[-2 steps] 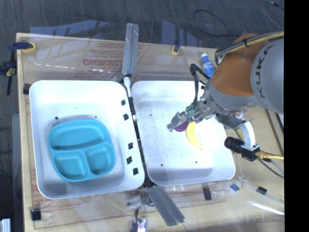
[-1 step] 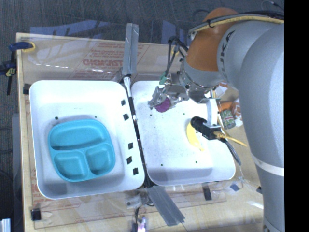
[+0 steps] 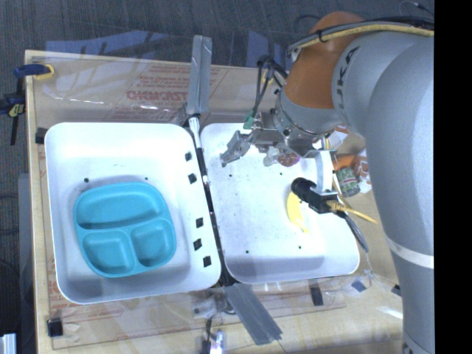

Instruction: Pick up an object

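Observation:
My gripper point(image 3: 234, 150) hangs over the upper left part of the right bin point(image 3: 251, 260), close above its white floor, pointing toward the divider between the bins. A yellow banana-like object point(image 3: 296, 212) lies on the floor of the right bin, to the right of centre and well to the right of the gripper. A colourful packaged item point(image 3: 349, 175) in orange, red and green sits at the bin's right rim, partly hidden by the arm. Nothing shows in the gripper's grasp.
The left bin point(image 3: 66, 146) holds a blue divided plate point(image 3: 124, 227) with three compartments. The grey arm with its orange band point(image 3: 317, 72) covers the upper right of the right bin. A metal bar point(image 3: 198, 72) stands behind the divider.

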Robot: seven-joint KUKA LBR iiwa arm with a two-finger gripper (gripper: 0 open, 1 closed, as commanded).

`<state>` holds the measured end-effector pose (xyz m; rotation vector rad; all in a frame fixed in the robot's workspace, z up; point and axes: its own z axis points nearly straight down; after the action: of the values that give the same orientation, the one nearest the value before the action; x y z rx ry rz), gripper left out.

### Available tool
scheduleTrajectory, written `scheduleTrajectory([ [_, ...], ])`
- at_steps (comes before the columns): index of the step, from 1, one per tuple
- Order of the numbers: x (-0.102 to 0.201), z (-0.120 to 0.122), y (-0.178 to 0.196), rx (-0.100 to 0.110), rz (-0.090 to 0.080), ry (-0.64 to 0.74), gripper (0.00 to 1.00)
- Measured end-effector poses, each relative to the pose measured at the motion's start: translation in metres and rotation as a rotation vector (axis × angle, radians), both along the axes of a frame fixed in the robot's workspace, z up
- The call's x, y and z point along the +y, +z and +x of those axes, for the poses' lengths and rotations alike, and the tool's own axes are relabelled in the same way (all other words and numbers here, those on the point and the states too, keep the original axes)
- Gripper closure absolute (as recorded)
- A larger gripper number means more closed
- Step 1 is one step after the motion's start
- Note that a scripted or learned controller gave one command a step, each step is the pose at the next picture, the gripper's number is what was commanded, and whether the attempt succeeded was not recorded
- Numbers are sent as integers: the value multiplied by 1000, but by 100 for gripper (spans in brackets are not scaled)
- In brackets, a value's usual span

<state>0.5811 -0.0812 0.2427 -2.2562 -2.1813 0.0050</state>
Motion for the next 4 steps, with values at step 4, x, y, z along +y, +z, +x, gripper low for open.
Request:
scheduleTrajectory([
  [4,-30,8,-119,-14,-5,176,0],
])
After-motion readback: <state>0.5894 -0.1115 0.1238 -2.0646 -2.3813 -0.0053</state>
